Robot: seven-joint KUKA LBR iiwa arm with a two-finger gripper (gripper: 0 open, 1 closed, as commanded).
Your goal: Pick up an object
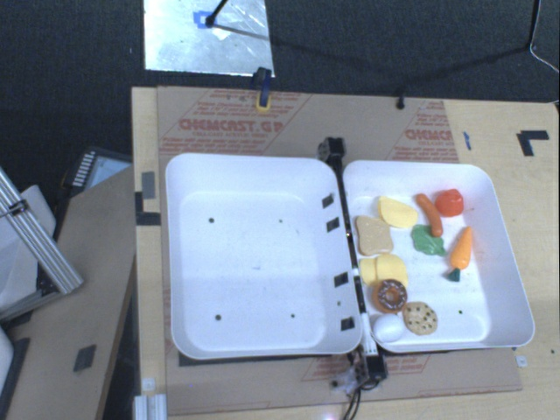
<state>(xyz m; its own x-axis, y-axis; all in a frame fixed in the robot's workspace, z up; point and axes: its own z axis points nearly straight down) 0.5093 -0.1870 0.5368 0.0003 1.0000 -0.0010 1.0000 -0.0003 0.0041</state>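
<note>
Picking looks easiest at the carrot (461,248), lying lengthwise on the far side of the right bin (503,234) from the hinge, though the gripper's state can't be told.

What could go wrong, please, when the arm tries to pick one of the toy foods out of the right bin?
The donut, cookie and egg lie crowded together, so a grasp might catch or nudge two at once. They also sit close to the right bin wall by the divider, which may block a finger. The flat bread slice could slip.
</note>
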